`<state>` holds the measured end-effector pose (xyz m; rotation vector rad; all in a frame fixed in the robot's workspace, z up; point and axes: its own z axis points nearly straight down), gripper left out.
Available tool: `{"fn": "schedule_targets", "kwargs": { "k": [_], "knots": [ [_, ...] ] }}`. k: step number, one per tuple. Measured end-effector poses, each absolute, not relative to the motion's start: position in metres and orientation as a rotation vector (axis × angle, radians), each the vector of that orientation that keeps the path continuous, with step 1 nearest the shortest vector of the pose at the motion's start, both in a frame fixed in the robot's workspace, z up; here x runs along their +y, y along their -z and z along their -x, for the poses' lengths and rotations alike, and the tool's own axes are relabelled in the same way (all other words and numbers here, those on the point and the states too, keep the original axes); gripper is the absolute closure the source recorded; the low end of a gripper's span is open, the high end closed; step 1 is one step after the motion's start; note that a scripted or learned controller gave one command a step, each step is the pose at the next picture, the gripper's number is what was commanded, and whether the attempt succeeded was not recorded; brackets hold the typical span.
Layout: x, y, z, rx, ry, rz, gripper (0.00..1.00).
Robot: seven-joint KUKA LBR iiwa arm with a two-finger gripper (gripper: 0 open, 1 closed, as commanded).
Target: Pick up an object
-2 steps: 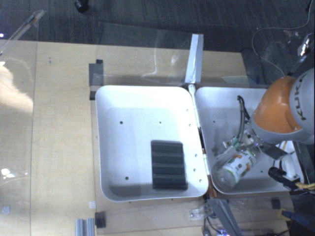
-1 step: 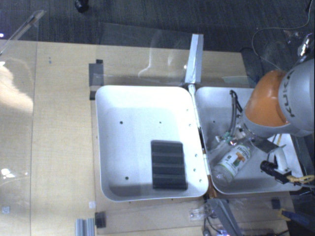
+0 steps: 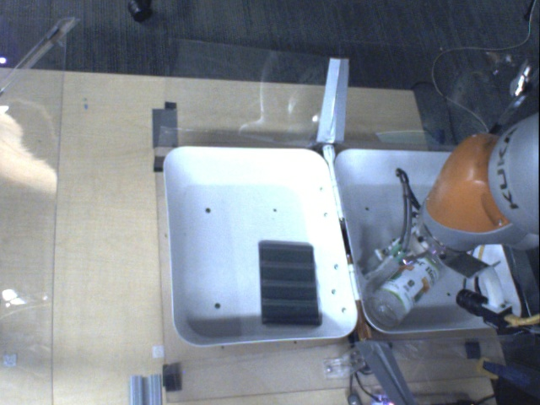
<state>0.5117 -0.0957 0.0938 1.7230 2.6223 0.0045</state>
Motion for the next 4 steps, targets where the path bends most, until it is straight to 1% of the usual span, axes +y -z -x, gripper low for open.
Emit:
{"fn": "schedule_targets", "kwargs": {
  "k": [1,2,3,4],
  "knots": [
    [-0.141,-0.089,-0.547,2.361,-0.012,-2.054,0.0],
    [-0.15,-0.087,-0.635,2.24,-0.007,-2.194,0.0],
    [-0.132,-0.089,-0.551,2.445,-0.01,-1.958,0.0],
    [-0.098,-0.087,-0.655,2.403,-0.008,-2.014,0.0]
  ]
}}
